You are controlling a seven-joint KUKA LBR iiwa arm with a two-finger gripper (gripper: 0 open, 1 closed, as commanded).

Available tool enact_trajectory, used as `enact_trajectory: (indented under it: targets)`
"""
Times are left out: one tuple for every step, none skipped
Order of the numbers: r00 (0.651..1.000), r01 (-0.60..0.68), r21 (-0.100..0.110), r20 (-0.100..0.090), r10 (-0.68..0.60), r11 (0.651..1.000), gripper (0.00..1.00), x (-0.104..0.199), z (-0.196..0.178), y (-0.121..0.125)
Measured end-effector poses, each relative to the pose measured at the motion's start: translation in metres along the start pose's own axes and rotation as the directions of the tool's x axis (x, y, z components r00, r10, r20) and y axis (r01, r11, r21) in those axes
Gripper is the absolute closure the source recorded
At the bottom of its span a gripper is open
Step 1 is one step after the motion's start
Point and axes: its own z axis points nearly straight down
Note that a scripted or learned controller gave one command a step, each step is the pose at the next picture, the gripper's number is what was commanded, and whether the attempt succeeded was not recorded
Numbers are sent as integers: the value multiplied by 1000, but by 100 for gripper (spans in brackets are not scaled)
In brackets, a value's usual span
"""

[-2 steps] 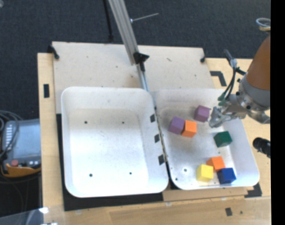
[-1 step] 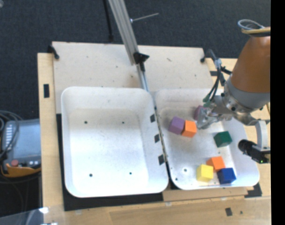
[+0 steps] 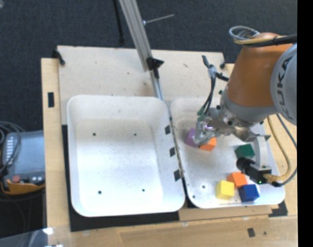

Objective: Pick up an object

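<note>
Two shallow white bins point(image 3: 120, 153) sit side by side on your pale, speckled board surface point(image 3: 94, 71); both are smooth moulded plastic with rounded corners and low rims, their floors flecked with dark specks.

Left bin: a broad, near-square tray.

Right bin point(image 3: 197, 189): narrower in view, partly covered by the arm.
- Purple object point(image 3: 190, 136), soft-edged and rounded, near the bin's left wall, touching or just beside the hand.
- Orange block point(image 3: 208, 144), small and angular, directly below the hand and just beside the purple object.
- Green block point(image 3: 244, 151), dark and matte, towards the right.
- Second orange cube point(image 3: 239, 178), lower right.
- Yellow cube point(image 3: 225, 189), crisp-edged, near the front rim.
- Blue cube point(image 3: 249, 192), just right of the yellow one and touching or nearly touching the orange cube above it.

Arm point(image 3: 254, 86): you have a bulky glossy orange band above a grey metallic wrist, with dark cables looping beside it.

Hand point(image 3: 203, 135): silver-grey metal, pointing down into the right bin over the purple object and orange block. Whether it is spread or closed cannot be told at this angle, nor whether either piece sits between its fingers.

One ribbed aluminium post point(image 3: 138, 35) slants across the surface behind the bins.
</note>
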Motion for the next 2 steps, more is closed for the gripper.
enact_trajectory:
  targets:
    - [1000,0,1,0,0,1000,100,55,11,-15]
    - [1000,0,4,0,0,1000,100,109,24,-11]
